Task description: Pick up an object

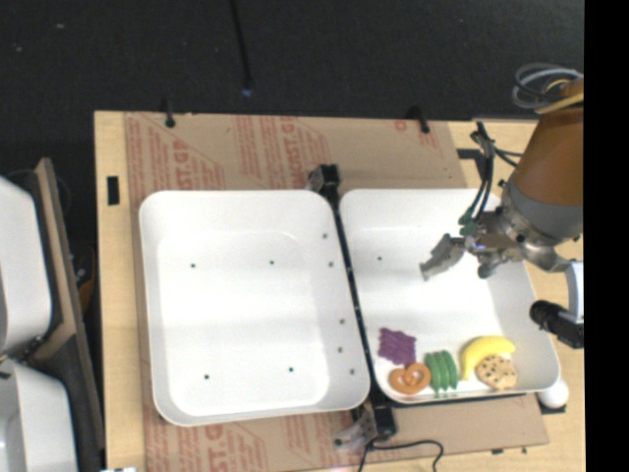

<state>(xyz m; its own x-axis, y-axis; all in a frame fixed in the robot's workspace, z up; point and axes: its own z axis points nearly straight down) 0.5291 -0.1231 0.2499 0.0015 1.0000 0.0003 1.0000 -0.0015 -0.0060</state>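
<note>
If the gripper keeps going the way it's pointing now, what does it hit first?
The gripper points toward the view's left, slightly downward, over the right bin. Most likely it meets bare bin floor first, or else the divider between the bins; depth is unclear. The toy items along the near edge lie off that line.

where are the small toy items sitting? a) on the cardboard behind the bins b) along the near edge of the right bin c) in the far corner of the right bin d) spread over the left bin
b: the purple piece, pretzel, green piece, banana and cookie cluster along the near edge of the right bin, below the gripper.
</note>
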